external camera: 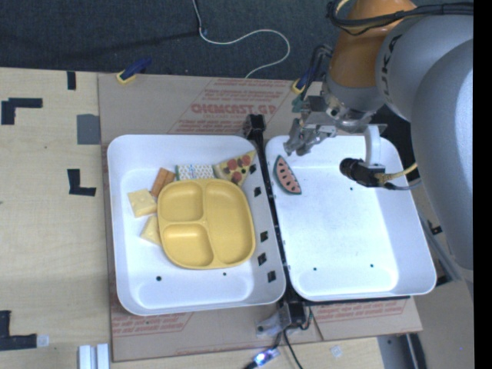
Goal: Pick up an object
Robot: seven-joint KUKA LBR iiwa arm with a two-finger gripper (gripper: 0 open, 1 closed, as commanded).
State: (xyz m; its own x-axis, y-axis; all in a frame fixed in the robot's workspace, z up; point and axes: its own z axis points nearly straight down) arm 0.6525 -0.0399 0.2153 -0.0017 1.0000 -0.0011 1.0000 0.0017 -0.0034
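Observation:
A watermelon slice toy (287, 177) lies flat in the right bin (361, 244), near its back left corner. My gripper (300, 143) hangs at the back edge of that bin, just above and slightly right of the slice, with nothing visible between its fingers. In the left bin (134, 283) a yellow divided plate (206, 223) lies in the middle. Behind it are a pizza slice toy (237, 166), a speckled green piece (194, 172) and an orange cracker (162, 181). Two pale yellow pieces (143, 203) lie at the plate's left edge.
The grey arm with its orange band (369, 29) fills the upper right and overhangs the right bin's back right corner. A black cable (369, 174) loops over that bin's right side. A black divider (265, 198) separates the bins. Cardboard lies underneath.

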